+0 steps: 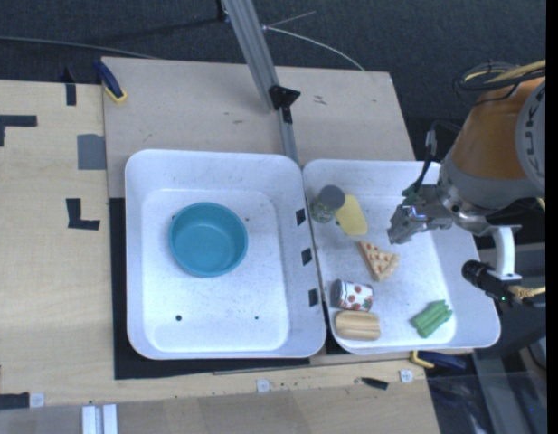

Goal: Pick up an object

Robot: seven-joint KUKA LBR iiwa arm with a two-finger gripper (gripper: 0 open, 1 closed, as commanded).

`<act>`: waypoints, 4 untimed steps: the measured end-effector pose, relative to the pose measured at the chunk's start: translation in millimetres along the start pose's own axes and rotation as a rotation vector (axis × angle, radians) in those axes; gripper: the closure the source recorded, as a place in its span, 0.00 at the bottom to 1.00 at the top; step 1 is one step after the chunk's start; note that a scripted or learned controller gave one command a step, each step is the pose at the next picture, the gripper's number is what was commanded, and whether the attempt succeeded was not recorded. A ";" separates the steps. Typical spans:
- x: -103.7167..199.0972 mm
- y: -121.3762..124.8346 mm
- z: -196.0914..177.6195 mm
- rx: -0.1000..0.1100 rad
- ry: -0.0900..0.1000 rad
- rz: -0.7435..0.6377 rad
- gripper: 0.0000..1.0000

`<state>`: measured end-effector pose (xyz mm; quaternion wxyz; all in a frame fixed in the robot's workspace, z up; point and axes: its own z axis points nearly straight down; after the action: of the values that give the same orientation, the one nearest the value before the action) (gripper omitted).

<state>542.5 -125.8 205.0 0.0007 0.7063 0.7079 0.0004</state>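
My gripper point(403, 230) hangs over the right bin point(459, 333), at its upper right part, just right of a pizza-slice toy point(379, 260). Nothing shows between it and the bin floor. Further left in this bin lie a yellow piece point(352, 215) and a grey cylinder point(328, 202). Along the bin's front edge sit a small red-and-white can point(353, 294), a bread-roll toy point(356, 325) and a green object point(430, 317).
The left bin point(152, 333) holds a blue bowl point(208, 239). A slanted metal pole point(256, 48) runs from the top down to the gap between the bins. The arm's orange band point(500, 129) fills the right side above the bin.
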 end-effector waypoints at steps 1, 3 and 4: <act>0.3 0.0 -4.1 0.003 0.001 0.001 1.00; 106.8 7.2 -10.0 0.004 0.001 -0.003 1.00; 158.5 14.0 -22.5 0.002 0.002 -0.005 1.00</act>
<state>556.2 32.7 227.5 -0.0008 0.7046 0.7096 0.0002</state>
